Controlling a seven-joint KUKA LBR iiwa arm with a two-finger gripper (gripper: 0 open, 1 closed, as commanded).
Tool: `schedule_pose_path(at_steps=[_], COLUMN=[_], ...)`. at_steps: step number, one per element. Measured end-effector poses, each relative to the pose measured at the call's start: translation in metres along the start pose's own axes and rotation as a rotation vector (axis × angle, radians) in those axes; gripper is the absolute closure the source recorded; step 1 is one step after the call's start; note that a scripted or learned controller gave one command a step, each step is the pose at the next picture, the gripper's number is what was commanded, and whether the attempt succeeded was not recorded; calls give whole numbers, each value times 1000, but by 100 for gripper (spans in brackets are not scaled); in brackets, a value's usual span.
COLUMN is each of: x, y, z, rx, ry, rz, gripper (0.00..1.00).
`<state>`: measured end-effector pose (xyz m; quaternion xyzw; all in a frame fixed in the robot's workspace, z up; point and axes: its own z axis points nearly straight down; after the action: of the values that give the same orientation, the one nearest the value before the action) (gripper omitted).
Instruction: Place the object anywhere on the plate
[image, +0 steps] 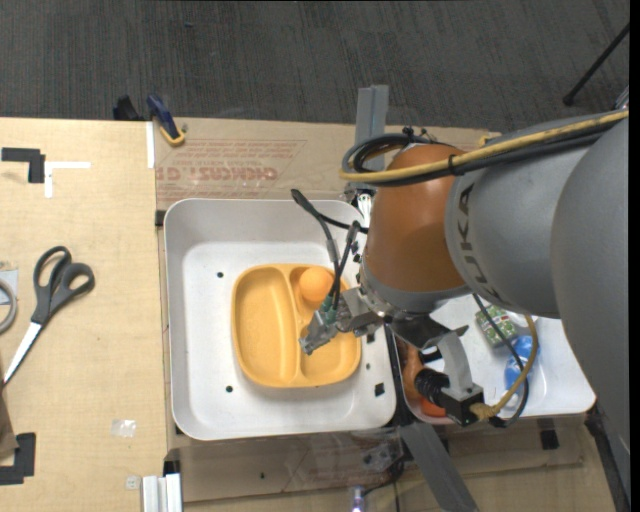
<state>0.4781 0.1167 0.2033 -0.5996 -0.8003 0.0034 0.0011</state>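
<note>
You see the claw (322, 330) low over the yellow plate (265, 325), at its 3 o'clock side; whether its fingers are spread or closed cannot be told. The orange ball (314, 286) lies on the plate at about 1 o'clock, just above the claw and apart from it. The plate sits in the left white bin (195, 330). Scissors (45, 300) lie on the table (80, 400) at 9 o'clock.
</note>
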Motion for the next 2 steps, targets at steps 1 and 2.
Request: schedule_pose_path(at_steps=[1,2], x=[-2,-20], y=[1,-6], z=[-8,2], rx=[2,-1], ry=[-1,2], rz=[1,421], gripper=[100,100])
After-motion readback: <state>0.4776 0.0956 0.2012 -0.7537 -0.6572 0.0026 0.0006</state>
